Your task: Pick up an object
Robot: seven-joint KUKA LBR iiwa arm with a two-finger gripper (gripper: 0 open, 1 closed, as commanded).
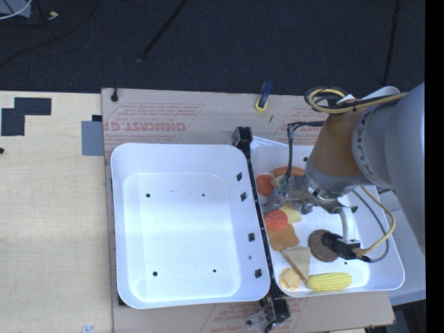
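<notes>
Camera view: gripper (286, 198) low over toy food (276, 219), its state I cannot tell; pieces look light, stiff, slick.

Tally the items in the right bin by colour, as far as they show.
Orange or red: 3, a round piece, a red-orange round piece, a strip behind the claw
Tan or brown: 2, a tan piece, a brown disc
Yellow or cream: 3, corn cob, cream wedge, small yellow lump
Total: 8 visible; the arm may hide more.
</notes>
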